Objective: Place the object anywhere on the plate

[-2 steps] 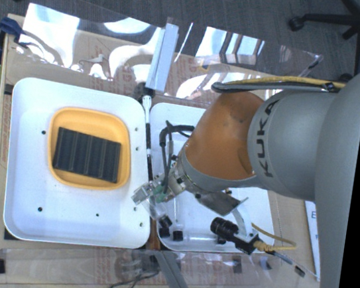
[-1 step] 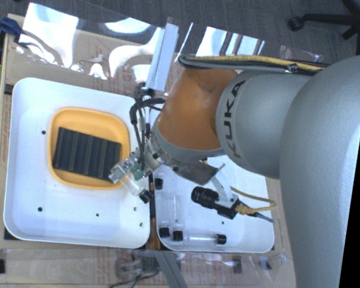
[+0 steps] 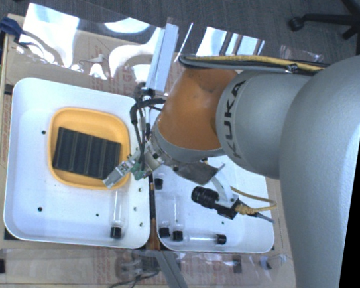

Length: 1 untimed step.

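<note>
The tool [image 3: 119,175] is hanging over the yellow plate [image 3: 91,123]'s near corner; I cannot tell its state, perhaps carrying something, so it should be easing inward over the plate.

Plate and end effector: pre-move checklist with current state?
1. Plate inside left bin: ok.
2. Dark ridged block already lies on the plate, covering most of its middle; free landing room: cannot tell.
3. End effector over the plate's lower right rim: ok.
4. Object in the end effector: cannot tell; the tip is small and blurred.
5. Finger state: cannot tell.
6. Cables hang near the wrist above the plate's right edge; snag risk: cannot tell.
</note>
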{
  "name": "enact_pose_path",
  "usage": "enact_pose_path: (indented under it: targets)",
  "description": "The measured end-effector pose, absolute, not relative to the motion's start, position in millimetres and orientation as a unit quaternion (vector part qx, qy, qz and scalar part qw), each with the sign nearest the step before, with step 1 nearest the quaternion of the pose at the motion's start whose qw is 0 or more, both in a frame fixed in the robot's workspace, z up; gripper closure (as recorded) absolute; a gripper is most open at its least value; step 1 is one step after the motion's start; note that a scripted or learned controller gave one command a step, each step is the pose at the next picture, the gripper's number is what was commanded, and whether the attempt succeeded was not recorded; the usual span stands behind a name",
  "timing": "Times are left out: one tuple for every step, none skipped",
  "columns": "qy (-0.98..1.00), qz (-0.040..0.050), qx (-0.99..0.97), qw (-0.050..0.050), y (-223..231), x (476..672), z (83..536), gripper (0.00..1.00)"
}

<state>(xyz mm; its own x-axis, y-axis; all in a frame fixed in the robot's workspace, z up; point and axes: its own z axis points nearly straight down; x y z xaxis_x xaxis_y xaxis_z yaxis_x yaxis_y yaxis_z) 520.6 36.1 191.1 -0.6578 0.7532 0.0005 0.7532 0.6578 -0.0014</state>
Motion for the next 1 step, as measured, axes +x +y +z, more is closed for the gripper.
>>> enact_pose_path:
  targets:
    - [-0.921, 0.0005, -0.389, 0.0, -0.3, 569.8, 198.8, 0.0]
